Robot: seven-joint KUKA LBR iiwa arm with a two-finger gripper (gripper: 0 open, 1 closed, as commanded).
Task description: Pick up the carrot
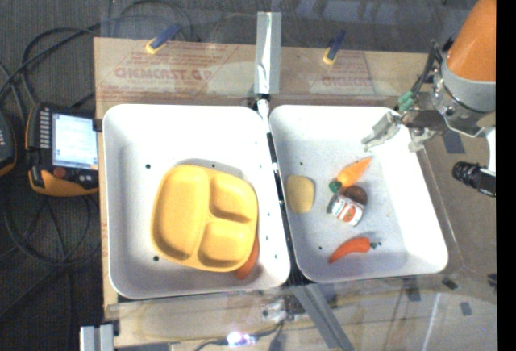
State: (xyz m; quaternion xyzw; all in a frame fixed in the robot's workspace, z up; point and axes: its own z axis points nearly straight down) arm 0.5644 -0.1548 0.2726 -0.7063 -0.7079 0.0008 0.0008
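Carrot [354, 172] just below and left of the open, empty pincer [385, 130], long side slanting up toward it.

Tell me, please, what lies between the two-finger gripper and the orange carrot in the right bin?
Nothing: in the camera view, bare white bin floor separates the two-finger gripper from the orange carrot with a green top, which lies just below and left of it.
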